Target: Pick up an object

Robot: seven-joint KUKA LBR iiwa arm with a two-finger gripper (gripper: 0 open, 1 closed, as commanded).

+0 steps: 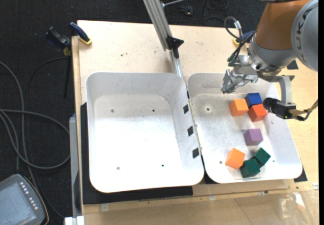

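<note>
At the frame's right, the grey arm's jaws [232, 85] hover above the right white plastic bin [212, 165], just upper-left of an orange cube [238, 107]; their spread I cannot tell.

The arm [291, 21] is cut off by the right edge; the hand's [231, 84] fingers are too small to tell.
</note>
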